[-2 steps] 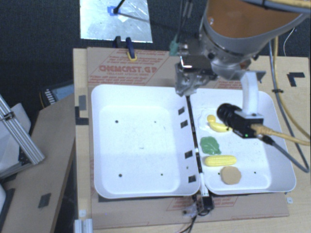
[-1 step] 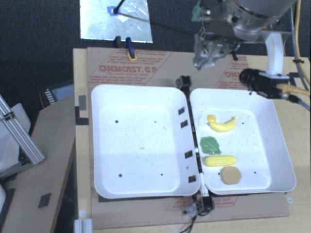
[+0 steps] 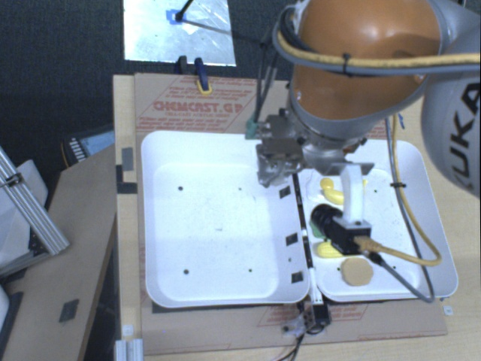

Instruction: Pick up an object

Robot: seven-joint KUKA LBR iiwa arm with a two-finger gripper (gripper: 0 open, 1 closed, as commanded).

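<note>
Nearest to us, the right bin (image 3: 425, 201) is holding all the loose stuff. A flat tan disc (image 3: 357, 271) is sitting close to the front wall. Just behind it a small yellow lump (image 3: 328, 250) is lying partly tucked under the robot's own hardware, so we're not getting its full shape. A sliver of something green (image 3: 319, 232) is peeking out just past that, and it's way too covered for us to name. Further in, a curved yellow piece (image 3: 332, 191), kinda banana-ish, is lying near the seam between the bins, with one end hidden behind the hardware too.

The left bin (image 3: 210, 224) is sitting right beside it, the two touching along that seam, and a few small dark dots are showing on its floor.

The gripper (image 3: 274, 168) is hanging over the seam toward the back, apart from every one of those pieces. We honestly can't tell whether it's clenched or released.

Above it the arm's orange band (image 3: 361, 43) is looming huge and blocking the right bin's back edge. Behind the bins, cardboard (image 3: 195, 105) with red CHEMCAST lettering is lying flat, a blue clamp (image 3: 201, 72) is sitting at its far edge, and a shiny metal sheet (image 3: 176, 21) is lying beyond that.
</note>
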